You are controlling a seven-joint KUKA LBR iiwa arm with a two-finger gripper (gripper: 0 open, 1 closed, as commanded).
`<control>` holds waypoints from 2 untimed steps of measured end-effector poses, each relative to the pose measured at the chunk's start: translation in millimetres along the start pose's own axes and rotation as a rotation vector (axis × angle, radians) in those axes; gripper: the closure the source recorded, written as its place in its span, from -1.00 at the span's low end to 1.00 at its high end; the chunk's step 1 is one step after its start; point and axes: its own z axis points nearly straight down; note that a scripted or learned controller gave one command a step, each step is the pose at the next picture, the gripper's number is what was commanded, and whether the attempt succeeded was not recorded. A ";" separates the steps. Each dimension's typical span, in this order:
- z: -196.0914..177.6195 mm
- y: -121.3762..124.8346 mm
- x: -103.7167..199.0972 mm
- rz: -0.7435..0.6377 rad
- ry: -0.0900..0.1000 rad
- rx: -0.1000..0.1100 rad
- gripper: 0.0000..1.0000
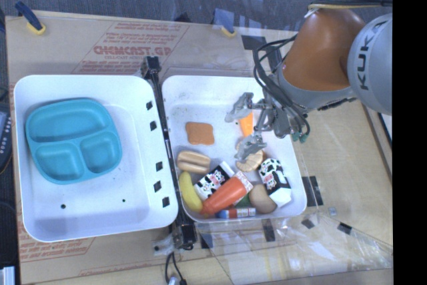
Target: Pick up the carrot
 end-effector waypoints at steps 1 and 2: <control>125.7 -43.5 -33.4 0.201 -0.004 0.000 -1.00; 113.6 -41.1 -35.7 0.191 -0.008 0.001 1.00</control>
